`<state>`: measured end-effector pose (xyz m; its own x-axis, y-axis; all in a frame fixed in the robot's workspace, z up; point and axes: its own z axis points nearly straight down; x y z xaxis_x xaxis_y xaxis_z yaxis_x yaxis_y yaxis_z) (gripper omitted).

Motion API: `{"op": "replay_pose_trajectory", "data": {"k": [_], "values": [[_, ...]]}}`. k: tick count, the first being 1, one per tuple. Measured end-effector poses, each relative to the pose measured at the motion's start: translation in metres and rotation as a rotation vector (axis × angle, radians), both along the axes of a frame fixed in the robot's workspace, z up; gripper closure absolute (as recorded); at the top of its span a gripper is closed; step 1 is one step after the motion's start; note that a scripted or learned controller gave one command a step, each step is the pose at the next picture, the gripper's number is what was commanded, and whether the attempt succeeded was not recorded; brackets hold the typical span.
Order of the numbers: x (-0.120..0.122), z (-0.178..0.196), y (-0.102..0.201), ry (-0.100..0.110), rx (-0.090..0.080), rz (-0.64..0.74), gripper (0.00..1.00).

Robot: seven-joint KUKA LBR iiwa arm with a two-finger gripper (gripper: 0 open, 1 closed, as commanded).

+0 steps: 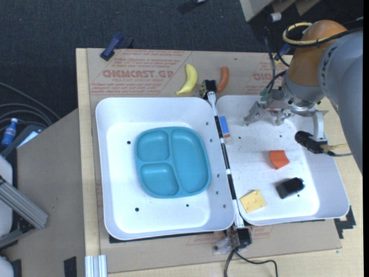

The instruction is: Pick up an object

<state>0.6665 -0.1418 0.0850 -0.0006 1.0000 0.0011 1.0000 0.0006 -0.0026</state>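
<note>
**A:** Where is the arm, and what stage is this?

**B:** The gripper (266,112) hangs over the far part of the right bin (331,203), its fingers spread and holding nothing. I judge this the approach stage; nothing is lifted yet.

**A:** What could it pick?

**B:** An orange block (278,158) lies mid-bin, a black object (289,187) just nearer the camera, and a yellow block (252,201) at the near left corner. The left bin holds a blue divided plate (172,161).

**A:** Orientation?

**B:** The black object's long axis runs roughly left to right, slightly tilted. Next, the gripper must travel over one item and descend.
</note>
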Motion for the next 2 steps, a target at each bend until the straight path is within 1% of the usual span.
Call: {"op": "replay_pose_trajectory", "data": {"k": [1,2], "values": [[0.0001,-0.0001,-0.0114,-0.003,-0.002,-0.001,0.00],[0.0002,0.0001,-0.0084,-0.003,-0.001,0.000,0.00]]}}
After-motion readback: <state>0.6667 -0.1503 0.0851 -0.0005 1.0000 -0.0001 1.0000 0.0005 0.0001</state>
